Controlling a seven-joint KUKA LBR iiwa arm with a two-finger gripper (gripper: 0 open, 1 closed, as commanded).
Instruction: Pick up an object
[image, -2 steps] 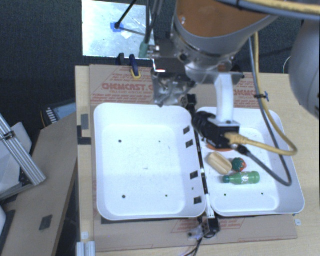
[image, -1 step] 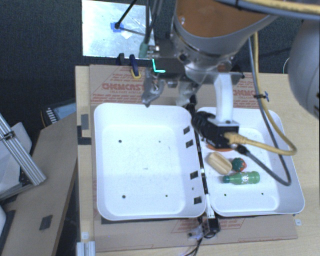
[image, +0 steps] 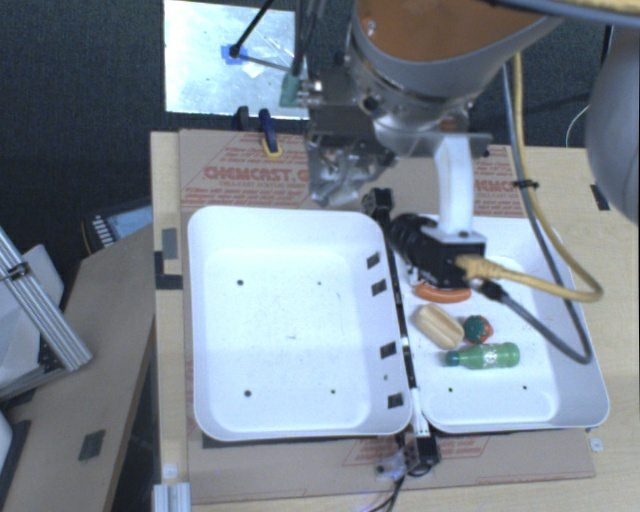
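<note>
My gripper (image: 338, 183) hangs high over the back rim between the two bins, above the left bin's far right corner, with nothing visibly in it. The right bin (image: 560, 400) holds an orange disc (image: 442, 293), partly hidden under the robot's wrist hardware. Just in front of it lie a tan wooden piece (image: 438, 325), a small red and green ball (image: 478, 327) and a green bottle (image: 486, 356) on its side. All these things sit in the left half of that bin, below and to the right of the gripper.
The left bin (image: 290, 330) lies beside the right one, a black hinged divider (image: 400, 330) between them. Both rest on a cardboard sheet (image: 240, 170). A yellow cable (image: 545, 285) loops over the right bin. The big arm body covers the top of the view.
</note>
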